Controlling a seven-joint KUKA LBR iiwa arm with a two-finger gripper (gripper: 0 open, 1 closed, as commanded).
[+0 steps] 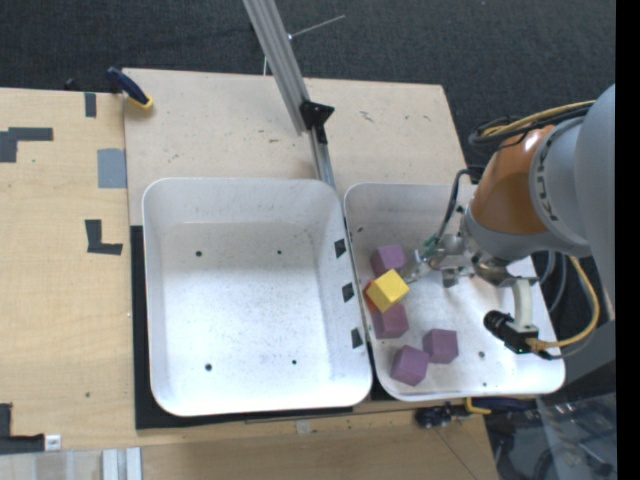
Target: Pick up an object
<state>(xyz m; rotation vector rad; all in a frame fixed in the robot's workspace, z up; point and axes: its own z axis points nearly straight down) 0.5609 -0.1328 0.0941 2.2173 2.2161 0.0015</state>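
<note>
Spanning most of the view, a pale wooden surface (250, 128) is seen carrying two shallow white bins side by side. The left bin (160, 268) is marked only by a few dark dots and fine speckles on its floor. The right bin (400, 203) is seen to hold five small blocks. The grey arm (590, 168), with its orange band (505, 193), is seen reaching in from the right over the right bin's far right half. A slanted metal rail (280, 53) is seen running down from the top edge to the gap between the bins.

The jaws (440, 258) are placed low over the right bin, just to the right of the yellow block; whether they are apart or together cannot be told, and nothing is seen between them.

The yellow block (388, 289) lies near the bin's left wall, touching a purple block (388, 259) behind it and another purple block (390, 320) in front. Two further purple blocks (440, 345) (409, 365) lie close together near the front rim. A small blue and yellow clamp (130, 88) rests at the surface's far left corner.
</note>
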